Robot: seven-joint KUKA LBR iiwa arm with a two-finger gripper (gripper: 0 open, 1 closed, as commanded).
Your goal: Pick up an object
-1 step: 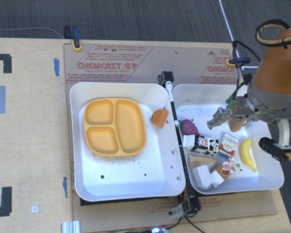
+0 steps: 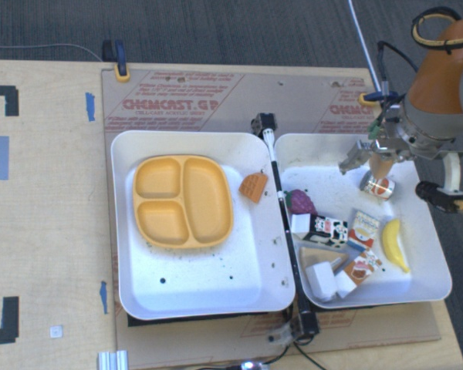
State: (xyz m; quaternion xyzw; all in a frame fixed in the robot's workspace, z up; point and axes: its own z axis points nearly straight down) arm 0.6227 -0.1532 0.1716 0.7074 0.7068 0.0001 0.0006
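My gripper (image 2: 379, 174) hangs over the back of the right bin (image 2: 432, 284), under the grey arm with its orange band. A small round red, white and orange object (image 2: 378, 186) lies right at the gripper's tip; I cannot make out whether it is gripped or just beneath. Further forward in this bin lie a yellow banana (image 2: 392, 245), a small carton (image 2: 364, 225), a cow-patterned box (image 2: 330, 230), a purple item (image 2: 299, 202), a red-and-white packet (image 2: 363, 267) and white blocks (image 2: 324, 280).
The left bin (image 2: 139, 284) holds a yellow divided plate (image 2: 183, 201) and a small orange waffle-like piece (image 2: 253, 186) by its right wall. A black clamp (image 2: 264, 123) sits on the ridge between the bins. Cables run behind the arm.
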